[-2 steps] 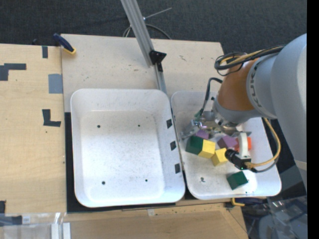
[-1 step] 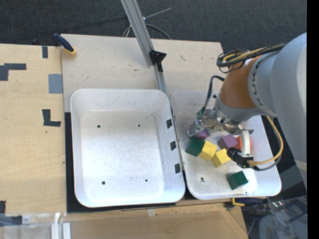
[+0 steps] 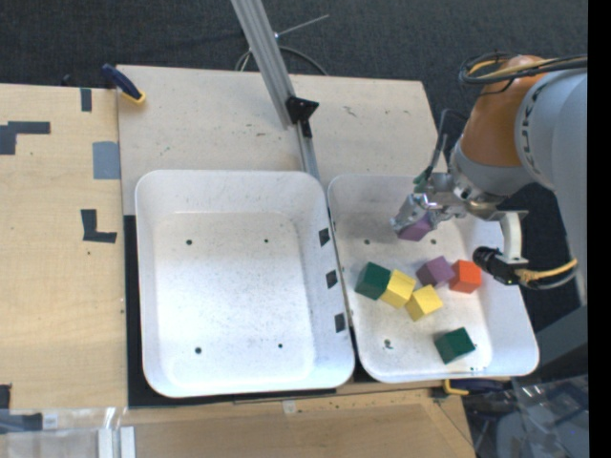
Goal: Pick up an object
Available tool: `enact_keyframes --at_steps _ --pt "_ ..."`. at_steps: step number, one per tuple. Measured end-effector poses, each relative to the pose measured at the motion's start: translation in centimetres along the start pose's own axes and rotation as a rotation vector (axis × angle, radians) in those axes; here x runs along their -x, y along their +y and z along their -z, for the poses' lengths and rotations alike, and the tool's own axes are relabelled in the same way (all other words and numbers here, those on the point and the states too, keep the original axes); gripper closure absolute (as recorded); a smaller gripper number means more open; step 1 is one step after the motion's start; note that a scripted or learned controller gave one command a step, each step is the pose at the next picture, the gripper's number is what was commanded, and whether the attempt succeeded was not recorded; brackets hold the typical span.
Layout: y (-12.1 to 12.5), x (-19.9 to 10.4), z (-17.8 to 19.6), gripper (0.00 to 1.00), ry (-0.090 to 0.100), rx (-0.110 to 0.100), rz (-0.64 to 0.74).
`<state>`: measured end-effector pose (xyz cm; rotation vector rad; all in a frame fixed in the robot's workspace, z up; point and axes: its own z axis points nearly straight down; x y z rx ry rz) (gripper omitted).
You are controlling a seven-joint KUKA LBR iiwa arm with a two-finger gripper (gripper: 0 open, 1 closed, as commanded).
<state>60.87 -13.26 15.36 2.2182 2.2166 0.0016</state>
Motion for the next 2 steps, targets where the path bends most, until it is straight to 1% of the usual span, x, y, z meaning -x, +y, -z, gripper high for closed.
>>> enact_keyframes --at_steps 1,2 --pt "-1.1 -7.6 5.3 1.0 0.006 -0.002 0.009" --pt "-3.4 -18.9 12.1 1.0 0.007 -0.003 0.012"
